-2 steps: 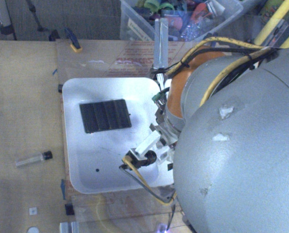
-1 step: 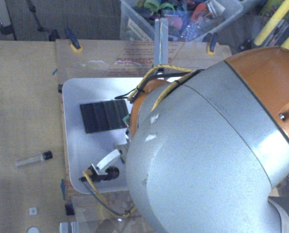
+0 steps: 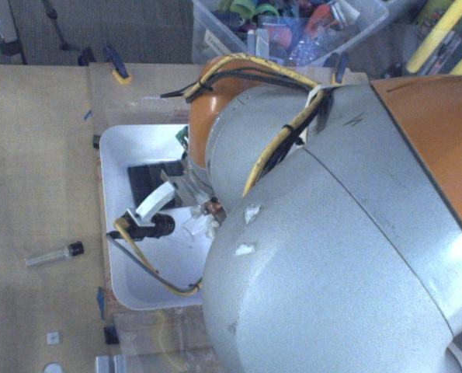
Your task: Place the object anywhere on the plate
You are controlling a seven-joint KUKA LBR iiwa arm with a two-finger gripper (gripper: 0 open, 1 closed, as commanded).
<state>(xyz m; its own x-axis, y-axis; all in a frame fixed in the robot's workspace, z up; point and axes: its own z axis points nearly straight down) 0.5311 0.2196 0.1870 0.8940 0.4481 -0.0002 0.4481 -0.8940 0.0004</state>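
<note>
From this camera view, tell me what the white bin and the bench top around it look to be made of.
White bin: likely moulded plastic, smooth with a slight sheen, rounded corners and a soft rim. Bench top: looks like wood or plywood, matt tan with faint grain; the blur leaves it open.

Item 1: black flat piece (image 3: 147, 179), dark and matte, roughly rectangular, lying flat on the floor of the white bin (image 3: 119, 151) in its far-left part, well in from the left wall. Its right side is hidden under the arm (image 3: 331, 231), so its full outline cannot be read, nor whether it is the plate. Nothing shows on its visible surface. Item 2: green object (image 3: 182, 137), small, seen as a sliver at the bin's far edge, just beside the arm's orange band. It is mostly covered, so its shape and pose cannot be told. It lies apart from the black piece.
</note>
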